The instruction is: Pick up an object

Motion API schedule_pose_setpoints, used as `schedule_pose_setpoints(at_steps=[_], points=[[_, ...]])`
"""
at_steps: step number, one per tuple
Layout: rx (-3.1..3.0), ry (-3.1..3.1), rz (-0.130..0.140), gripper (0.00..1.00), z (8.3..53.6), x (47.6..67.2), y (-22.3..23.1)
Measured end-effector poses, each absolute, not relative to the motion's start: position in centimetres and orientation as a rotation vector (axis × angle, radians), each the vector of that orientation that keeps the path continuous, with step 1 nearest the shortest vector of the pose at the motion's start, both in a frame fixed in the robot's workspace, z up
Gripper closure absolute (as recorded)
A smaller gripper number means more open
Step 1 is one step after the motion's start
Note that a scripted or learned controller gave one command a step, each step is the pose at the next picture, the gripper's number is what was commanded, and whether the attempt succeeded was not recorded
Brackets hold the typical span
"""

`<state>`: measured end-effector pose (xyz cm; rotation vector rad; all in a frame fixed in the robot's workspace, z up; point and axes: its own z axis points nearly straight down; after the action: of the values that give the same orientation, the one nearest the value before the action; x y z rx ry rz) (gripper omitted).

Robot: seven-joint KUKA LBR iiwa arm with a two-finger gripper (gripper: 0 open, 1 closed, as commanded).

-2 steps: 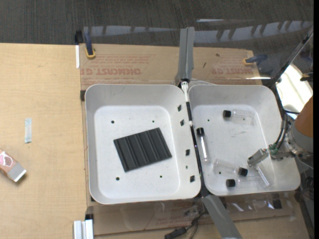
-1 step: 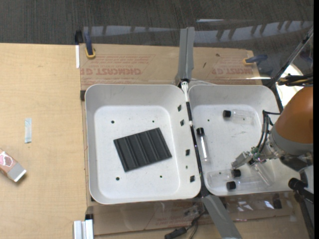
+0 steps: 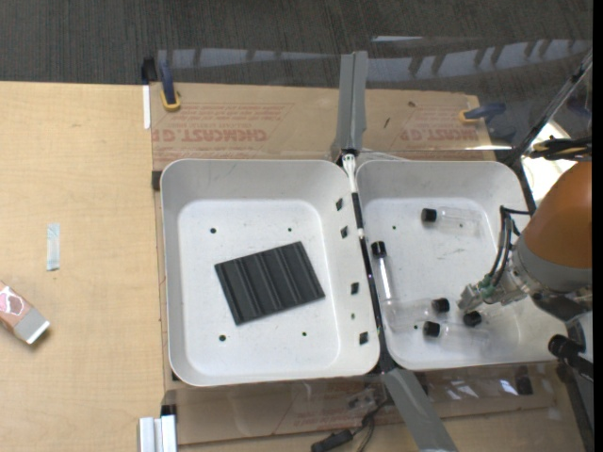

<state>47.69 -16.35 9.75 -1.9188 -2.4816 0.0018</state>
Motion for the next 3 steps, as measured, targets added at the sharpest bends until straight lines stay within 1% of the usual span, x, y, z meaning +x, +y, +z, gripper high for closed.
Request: schedule_pose_setpoints(at_steps=[1, 2, 3], points=[[-1.846, -2.541, 0.003, 1.00, 22.1, 47.8, -9.3], [-1.847, -2.540, 0.003, 0.00, 22.1, 47.8, -9.3], [-1.624, -2.690, 0.003, 0.00, 25.2, 50.2, -13.1]])
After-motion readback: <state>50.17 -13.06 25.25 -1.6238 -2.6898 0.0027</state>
